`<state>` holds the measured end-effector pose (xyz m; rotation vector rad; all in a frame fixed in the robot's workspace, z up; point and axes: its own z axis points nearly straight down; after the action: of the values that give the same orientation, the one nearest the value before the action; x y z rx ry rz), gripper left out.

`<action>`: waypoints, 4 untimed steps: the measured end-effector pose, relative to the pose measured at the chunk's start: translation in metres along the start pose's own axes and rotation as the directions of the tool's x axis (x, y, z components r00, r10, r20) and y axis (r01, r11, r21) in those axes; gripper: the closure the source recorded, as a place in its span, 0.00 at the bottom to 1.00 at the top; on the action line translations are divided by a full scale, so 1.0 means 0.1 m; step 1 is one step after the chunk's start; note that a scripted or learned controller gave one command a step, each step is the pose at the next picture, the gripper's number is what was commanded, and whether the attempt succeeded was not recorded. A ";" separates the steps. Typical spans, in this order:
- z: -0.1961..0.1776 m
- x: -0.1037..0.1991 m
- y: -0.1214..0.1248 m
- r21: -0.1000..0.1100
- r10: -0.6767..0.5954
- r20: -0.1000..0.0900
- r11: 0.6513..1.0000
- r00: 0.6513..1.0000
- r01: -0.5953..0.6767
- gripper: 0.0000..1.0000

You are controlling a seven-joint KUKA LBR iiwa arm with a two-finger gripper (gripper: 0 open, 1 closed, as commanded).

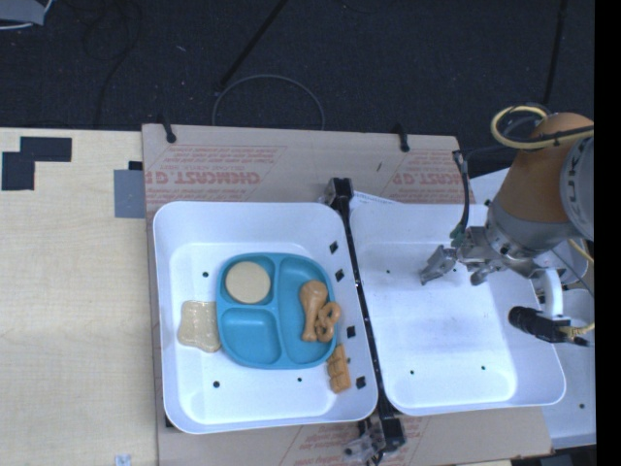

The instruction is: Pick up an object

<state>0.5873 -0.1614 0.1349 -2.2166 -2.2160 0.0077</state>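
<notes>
A blue divided plate lies in the left bin. On it rest a round tan cracker and a twisted brown pretzel piece. A pale bread-like piece lies just left of the plate, and a small brown chunk sits off its lower right corner. My gripper hangs over the upper part of the right bin, far from all these items. Its fingers are open with nothing between them.
The two bins meet at a black-clipped divider. A black part with a cable overhangs the right bin's right rim. Cardboard lies under both bins, with a wooden bench top to the left.
</notes>
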 end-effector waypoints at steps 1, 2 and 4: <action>0.50 0.01 0.00 -0.005 0.001 0.001 1.000 1.000 -0.001 0.00; 0.37 0.00 0.00 -0.005 0.003 0.001 1.000 1.000 -0.003 1.00; -0.50 0.04 0.06 -0.010 -0.001 0.002 1.000 1.000 0.001 1.00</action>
<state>0.5933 -0.1577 0.1850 -2.2212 -2.2228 -0.0012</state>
